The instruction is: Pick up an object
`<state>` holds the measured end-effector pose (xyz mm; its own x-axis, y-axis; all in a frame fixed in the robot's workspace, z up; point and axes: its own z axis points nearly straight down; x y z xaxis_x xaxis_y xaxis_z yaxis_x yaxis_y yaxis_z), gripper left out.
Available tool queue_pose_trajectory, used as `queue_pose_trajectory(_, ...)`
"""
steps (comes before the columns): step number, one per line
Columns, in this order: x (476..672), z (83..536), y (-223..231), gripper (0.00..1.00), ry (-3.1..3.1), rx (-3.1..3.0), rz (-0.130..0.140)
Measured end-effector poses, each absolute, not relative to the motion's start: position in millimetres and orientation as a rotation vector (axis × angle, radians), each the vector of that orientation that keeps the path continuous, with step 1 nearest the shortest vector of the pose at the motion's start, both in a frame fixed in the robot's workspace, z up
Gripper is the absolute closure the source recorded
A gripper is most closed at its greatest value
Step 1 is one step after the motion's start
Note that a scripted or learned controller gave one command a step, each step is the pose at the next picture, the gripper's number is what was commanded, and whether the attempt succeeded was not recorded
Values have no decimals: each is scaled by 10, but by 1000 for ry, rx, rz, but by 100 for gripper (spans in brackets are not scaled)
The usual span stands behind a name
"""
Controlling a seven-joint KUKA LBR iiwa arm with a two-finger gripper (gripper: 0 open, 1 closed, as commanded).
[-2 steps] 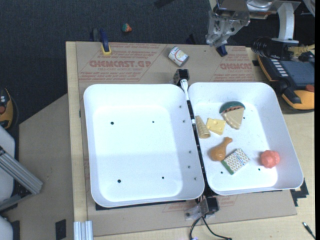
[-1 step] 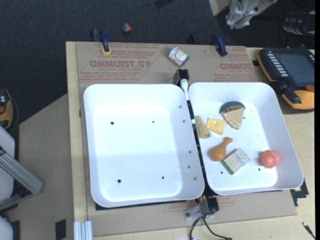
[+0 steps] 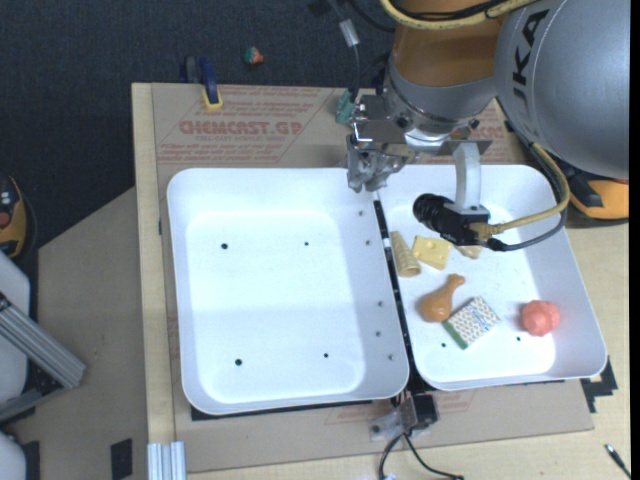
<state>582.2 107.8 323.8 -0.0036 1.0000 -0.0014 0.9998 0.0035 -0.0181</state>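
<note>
My gripper (image 3: 368,174) hangs over the back end of the divider between the two bins, above the rims, with nothing visibly in it. The right bin (image 3: 575,268) holds an orange-brown drumstick (image 3: 441,299), a yellow cheese wedge (image 3: 434,253), a pale cone-shaped piece (image 3: 403,255), a green-and-white patterned block (image 3: 471,321) and a pink lump (image 3: 540,317). All of these lie in front of and to the right of the gripper, apart from it.
The left bin (image 3: 185,268) sits beside the right one on a brown board (image 3: 250,128). A blue-and-yellow clamp (image 3: 208,80) stands at the board's back edge. A small coloured thing (image 3: 254,56) lies on the dark floor behind.
</note>
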Motion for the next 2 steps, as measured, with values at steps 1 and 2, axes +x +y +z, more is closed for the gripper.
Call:
queue_pose_trajectory(1,5900,4084,2336,100,-2237,-2206,-19)
queue_pose_trajectory(2,5551,4054,1720,100,-2215,-2225,6)
